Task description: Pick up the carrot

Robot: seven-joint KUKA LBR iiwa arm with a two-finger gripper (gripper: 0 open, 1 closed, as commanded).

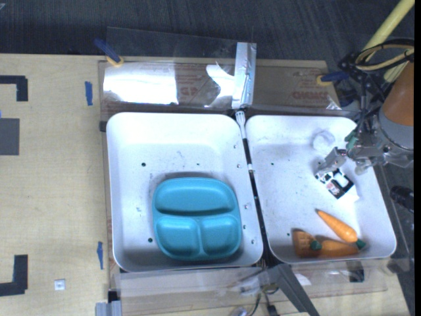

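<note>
1. Where the arm (395, 120) reaches in from the right, its fingers (337, 176) hang over the right bin (283, 143), close to that bin's right wall and about midway along it.
2. Whether the fingers are spread or pressed together I cannot tell; the dark and white parts at the tip blur into one small cluster.
3. Nothing can be made out between the fingers, and they sit apart from the carrot.
4. The carrot (337, 225) lies in the right bin near its front right corner, orange, tilted, with its narrow tip pointing toward the bin's middle and its thick end toward the right wall.
5. Just in front of it, along the front wall, lies a second orange item (325, 245), perhaps another carrot with a green stem at its right end; the two touch or nearly touch.
6. A pale, roundish scrap (323, 139) rests on the bin floor toward the far right corner.
7. The left bin (131, 137) holds a blue divided tray (196, 217), set toward the front wall and slightly right of centre.
8. Both bins sit side by side on the worktop (46, 189), their inner walls touching.
9. Behind the bins, a clear plastic sheet (174, 78) stands along the far edge.
</note>
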